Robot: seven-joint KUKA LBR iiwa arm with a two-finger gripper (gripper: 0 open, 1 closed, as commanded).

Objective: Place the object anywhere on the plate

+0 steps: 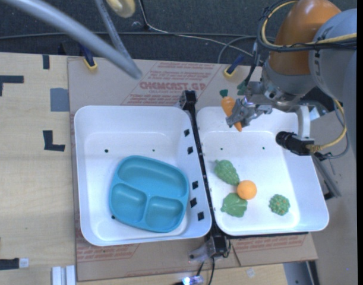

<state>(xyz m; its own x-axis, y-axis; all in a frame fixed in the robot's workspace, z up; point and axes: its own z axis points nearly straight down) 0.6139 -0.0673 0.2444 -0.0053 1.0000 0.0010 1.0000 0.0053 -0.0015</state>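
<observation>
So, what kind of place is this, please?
Probably a robot test bench in a lab. Two white bins sit side by side on a board, one holding a blue plate, the other toy vegetables. A grey arm with cables reaches in.

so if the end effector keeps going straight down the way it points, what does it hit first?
Probably bare floor at the back of the right bin, just inside its rim. The end effector has an orange piece at its tip, maybe a carrot. Height above the bin is unclear.
</observation>
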